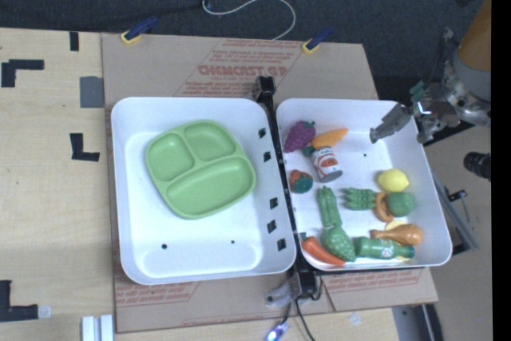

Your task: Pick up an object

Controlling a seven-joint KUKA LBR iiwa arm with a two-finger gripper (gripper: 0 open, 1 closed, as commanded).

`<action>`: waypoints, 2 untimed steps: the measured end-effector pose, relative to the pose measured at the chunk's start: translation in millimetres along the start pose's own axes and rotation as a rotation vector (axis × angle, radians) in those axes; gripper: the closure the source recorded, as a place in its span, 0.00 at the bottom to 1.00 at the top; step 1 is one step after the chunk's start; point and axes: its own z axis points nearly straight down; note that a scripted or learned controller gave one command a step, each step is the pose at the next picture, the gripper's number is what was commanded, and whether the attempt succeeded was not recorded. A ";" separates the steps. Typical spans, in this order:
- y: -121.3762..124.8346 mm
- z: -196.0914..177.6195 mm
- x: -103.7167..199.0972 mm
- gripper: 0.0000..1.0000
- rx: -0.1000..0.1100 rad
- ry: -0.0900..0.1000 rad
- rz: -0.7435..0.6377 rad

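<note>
The right bin [361, 109] holds several toy foods. Purple grapes [299, 136], an orange carrot [331, 136] and a small red-labelled can [326, 162] lie at its upper left. A yellow lemon [393, 180] rests near the right wall, above a green round piece [402, 204]. My gripper [399, 138] hangs over the bin's upper right corner, above and to the right of the lemon. Its fingers are spread open with nothing between them.
A green divided plate [201, 168] lies in the left bin [132, 196]. Green vegetables [328, 208], a green bottle [384, 249] and orange pieces [402, 233] crowd the right bin's lower half. A black divider [275, 172] runs between the bins.
</note>
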 end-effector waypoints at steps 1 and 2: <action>-60.5 -154.9 24.8 0.00 -0.018 -0.003 -0.002; -82.0 -215.7 114.7 0.00 -0.009 0.001 -0.009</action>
